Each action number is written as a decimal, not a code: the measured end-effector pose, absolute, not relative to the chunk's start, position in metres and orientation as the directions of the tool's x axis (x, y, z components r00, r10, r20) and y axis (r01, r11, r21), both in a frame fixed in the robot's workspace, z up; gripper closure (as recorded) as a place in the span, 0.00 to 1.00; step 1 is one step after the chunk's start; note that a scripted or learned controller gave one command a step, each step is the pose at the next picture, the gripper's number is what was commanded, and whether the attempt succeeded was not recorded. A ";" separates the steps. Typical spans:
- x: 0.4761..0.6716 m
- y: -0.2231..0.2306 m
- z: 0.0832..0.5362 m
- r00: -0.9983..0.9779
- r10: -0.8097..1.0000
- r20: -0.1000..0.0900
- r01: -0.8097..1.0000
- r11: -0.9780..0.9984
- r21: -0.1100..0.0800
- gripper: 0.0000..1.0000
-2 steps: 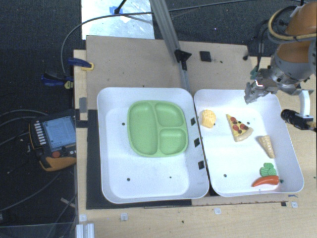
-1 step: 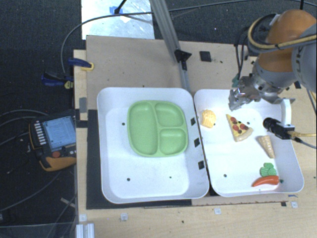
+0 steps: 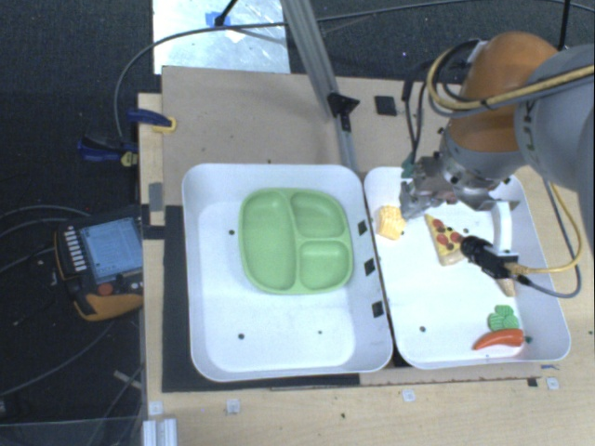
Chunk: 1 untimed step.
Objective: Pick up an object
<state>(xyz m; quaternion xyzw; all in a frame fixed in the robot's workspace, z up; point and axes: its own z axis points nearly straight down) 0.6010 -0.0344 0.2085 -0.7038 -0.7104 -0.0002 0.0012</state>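
Note:
In the right bin [image 3: 437, 342], a yellow cheese wedge [image 3: 390, 222] lies near the left wall. A toy pizza slice [image 3: 446, 239] lies just right of it, and a toy carrot with green leaves [image 3: 500, 332] rests at the front right corner. My gripper [image 3: 416, 196] hangs over the back left part of this bin, just above and to the right of the cheese and close behind the pizza slice. Its tip is dark and partly hidden by the wrist. Nothing shows in its grasp.
The left bin [image 3: 214, 342] holds a green divided plate [image 3: 296, 240]. A black plug on a yellow cable [image 3: 485, 256] hangs over the right bin beside the pizza slice. A grey pole [image 3: 316, 54] slants down to the bins' back edge.

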 end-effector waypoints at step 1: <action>0.575 0.020 0.221 -0.010 1.000 0.003 1.000 0.010 -0.001 1.00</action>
